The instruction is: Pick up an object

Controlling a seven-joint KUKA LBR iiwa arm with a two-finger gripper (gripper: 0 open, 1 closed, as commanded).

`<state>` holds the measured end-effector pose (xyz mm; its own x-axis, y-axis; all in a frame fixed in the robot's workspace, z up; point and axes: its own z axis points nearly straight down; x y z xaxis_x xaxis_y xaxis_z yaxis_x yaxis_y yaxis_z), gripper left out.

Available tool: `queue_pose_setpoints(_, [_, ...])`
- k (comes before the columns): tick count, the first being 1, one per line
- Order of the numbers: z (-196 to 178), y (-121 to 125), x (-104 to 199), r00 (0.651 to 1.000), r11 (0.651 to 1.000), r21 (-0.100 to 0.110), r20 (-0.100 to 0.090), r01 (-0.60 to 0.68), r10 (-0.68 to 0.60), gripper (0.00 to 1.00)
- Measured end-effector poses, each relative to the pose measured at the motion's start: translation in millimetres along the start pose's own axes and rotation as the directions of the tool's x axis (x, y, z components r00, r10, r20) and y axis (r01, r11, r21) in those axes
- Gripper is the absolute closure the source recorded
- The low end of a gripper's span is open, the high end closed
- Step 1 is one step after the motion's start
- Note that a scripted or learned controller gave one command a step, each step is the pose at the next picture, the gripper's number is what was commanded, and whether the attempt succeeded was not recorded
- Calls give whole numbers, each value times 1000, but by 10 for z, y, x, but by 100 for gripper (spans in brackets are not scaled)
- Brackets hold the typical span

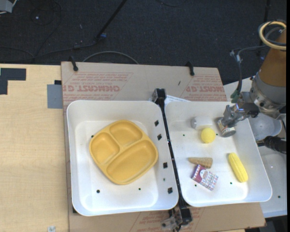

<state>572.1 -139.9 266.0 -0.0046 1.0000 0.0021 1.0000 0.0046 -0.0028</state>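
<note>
Hanging at three o'clock over the right bin [261, 187], the gripper [227, 124] held nothing; finger spread unclear. Ball [208, 136] lay at its eight o'clock, above pale bench [24, 149] and dark floor [135, 23].

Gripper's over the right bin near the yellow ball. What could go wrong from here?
1. The gripper sits just beside the yellow ball; the round ball may roll away if nudged.
2. The gripper is close to the right bin far wall, so a descent there could clip the rim.
3. The cone and small packet nearly touch, so a grasp may catch both.
</note>
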Motion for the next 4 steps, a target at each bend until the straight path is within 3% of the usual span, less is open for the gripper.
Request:
queue_pose_setpoints(1, [66,69,559,1000,1000,0,0,1,-1,100])
queue_pose_setpoints(4, [443,-24,2071,1000,1000,3,1,0,0,100])
